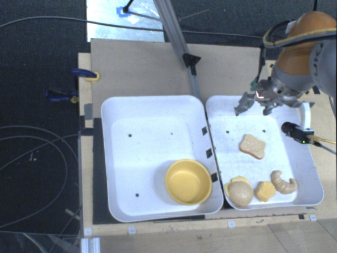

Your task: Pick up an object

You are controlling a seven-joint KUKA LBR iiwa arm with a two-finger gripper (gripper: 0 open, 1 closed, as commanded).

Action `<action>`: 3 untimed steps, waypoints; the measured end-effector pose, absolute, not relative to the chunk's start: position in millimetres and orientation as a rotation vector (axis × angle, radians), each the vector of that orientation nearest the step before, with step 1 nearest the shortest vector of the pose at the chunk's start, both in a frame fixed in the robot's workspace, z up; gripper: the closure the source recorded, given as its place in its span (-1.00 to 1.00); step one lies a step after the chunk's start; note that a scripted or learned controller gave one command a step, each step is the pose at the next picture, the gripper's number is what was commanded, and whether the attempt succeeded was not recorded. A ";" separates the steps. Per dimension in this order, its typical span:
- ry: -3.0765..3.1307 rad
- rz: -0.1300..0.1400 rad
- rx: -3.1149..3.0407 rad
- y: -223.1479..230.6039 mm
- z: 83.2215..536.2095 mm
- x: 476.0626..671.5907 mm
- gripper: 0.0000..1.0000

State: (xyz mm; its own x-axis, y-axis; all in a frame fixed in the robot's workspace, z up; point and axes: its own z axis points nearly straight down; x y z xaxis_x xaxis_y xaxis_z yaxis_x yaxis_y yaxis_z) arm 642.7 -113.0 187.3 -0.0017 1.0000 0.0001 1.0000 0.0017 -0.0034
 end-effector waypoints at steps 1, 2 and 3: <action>-2.221 0.002 -2.220 -108.5 143.5 637.7 -1.00; -2.225 -0.004 -2.224 -109.0 157.5 639.8 1.00; -2.231 -0.008 -2.223 -109.8 222.3 637.9 1.00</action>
